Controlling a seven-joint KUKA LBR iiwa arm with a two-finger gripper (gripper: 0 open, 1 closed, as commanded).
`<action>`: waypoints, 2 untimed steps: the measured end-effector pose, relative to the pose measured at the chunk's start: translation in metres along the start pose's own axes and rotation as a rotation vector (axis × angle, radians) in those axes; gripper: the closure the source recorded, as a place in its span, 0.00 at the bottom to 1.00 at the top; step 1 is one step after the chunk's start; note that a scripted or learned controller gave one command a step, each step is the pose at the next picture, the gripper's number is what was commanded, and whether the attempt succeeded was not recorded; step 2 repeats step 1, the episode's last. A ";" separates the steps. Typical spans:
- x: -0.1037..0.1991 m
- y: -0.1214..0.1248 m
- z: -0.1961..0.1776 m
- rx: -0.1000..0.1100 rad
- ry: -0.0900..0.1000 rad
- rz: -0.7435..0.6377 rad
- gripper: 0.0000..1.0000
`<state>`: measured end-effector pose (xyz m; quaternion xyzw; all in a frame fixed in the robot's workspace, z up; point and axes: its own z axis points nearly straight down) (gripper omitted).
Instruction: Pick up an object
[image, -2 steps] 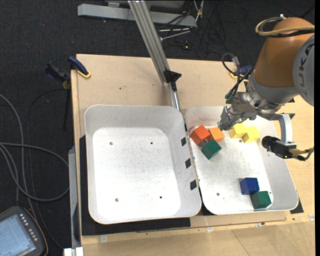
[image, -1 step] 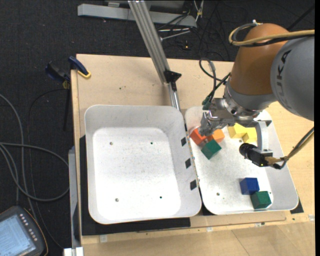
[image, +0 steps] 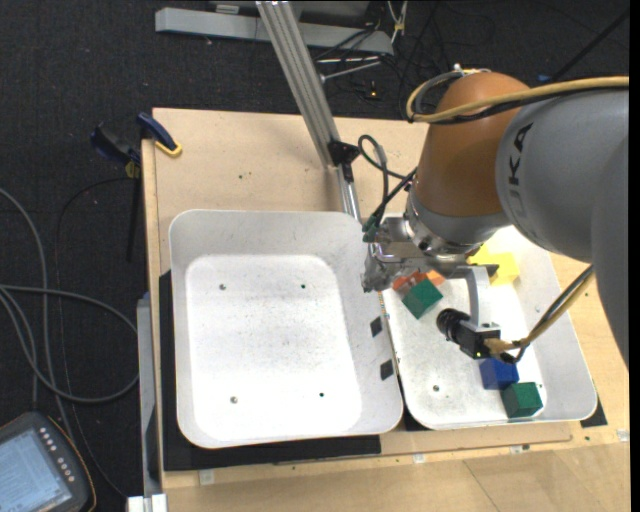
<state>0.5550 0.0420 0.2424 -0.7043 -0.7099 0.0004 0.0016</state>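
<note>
My gripper (image: 388, 268) hangs low over the near-left part of the right bin (image: 560, 330), under the grey arm with its orange band. Just to its right lie a green block (image: 424, 298) and a small orange piece (image: 409, 283), close against the gripper; I cannot make out whether either one is held. A yellow block (image: 500, 268) sits farther right, partly hidden by the arm. Near the bin's front right corner a blue block (image: 497, 374) lies beside a second green block (image: 522, 399).
The left bin (image: 265, 320) shows a bare white floor with a few small dark specks. A metal pole (image: 305, 85) slants up from between the bins at the back. The wooden bench edge (image: 230, 150) surrounds both bins.
</note>
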 end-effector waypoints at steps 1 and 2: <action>0.047 -0.026 0.014 0.000 0.000 0.000 1.00; 0.047 -0.026 0.014 0.000 0.000 0.000 1.00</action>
